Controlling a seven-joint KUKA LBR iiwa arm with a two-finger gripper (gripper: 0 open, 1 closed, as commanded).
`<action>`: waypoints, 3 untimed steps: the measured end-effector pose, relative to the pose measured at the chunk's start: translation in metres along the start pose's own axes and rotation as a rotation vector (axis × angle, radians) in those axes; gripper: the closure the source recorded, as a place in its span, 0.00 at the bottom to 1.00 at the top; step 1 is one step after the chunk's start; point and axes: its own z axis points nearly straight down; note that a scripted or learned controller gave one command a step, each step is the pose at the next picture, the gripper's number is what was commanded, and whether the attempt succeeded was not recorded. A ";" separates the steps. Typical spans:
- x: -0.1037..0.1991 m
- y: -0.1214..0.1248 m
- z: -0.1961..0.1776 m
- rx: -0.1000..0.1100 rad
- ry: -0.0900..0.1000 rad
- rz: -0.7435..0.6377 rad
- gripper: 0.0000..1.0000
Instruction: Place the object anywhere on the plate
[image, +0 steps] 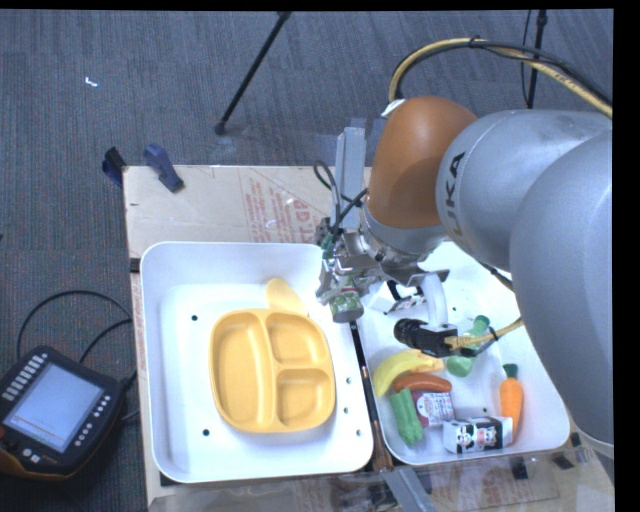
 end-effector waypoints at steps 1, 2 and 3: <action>-0.035 0.035 0.008 -0.005 -0.002 0.160 1.00; 0.057 0.014 0.006 -0.005 -0.002 -0.291 1.00; 0.040 0.043 0.008 -0.006 -0.003 -0.329 1.00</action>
